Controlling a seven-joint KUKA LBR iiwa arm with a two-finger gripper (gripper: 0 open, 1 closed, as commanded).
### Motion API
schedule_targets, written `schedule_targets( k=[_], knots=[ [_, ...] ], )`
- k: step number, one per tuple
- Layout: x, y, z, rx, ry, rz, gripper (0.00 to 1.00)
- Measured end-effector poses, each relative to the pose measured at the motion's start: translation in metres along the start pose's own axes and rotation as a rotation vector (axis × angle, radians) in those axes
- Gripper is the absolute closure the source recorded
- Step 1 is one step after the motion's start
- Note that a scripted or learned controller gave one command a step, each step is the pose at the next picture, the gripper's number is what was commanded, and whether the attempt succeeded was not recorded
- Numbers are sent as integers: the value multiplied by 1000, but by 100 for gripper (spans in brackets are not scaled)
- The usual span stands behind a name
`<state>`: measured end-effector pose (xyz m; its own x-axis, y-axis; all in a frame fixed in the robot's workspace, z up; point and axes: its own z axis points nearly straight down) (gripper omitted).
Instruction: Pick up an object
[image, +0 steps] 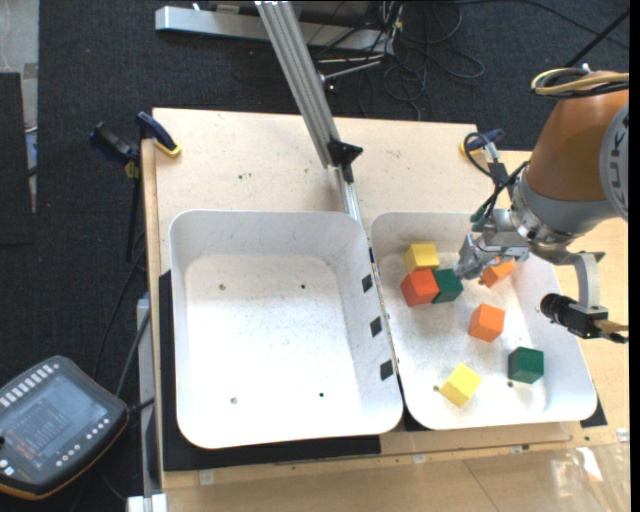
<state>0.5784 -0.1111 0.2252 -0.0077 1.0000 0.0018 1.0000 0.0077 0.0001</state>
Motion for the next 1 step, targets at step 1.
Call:
schedule_targets(
  k=[1],
  knots=[
    [54,0,-11,-2,0,-1,100]
  ],
)
